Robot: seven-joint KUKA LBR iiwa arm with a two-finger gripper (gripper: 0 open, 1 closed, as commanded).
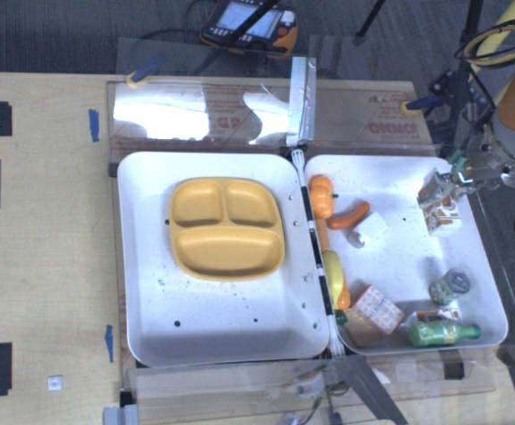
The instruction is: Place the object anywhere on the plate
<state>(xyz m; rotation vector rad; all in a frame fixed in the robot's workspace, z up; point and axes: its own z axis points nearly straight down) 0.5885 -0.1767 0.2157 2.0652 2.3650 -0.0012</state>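
Plate [227,228] rests in left white bin [142,308] on bench [36,237].

Yellow plate [227,228] with three compartments, two small at the far side and one long at the near side, lying flat and bare. Set in the left bin [142,264], toward its far half, apart from every wall.

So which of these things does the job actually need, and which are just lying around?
Job:
yellow plate, left bin
gripper, over the right bin's far edge
small carton just below the gripper, possibly the object

Lying about:
carrot
sausage
banana
green bottle
handheld controller
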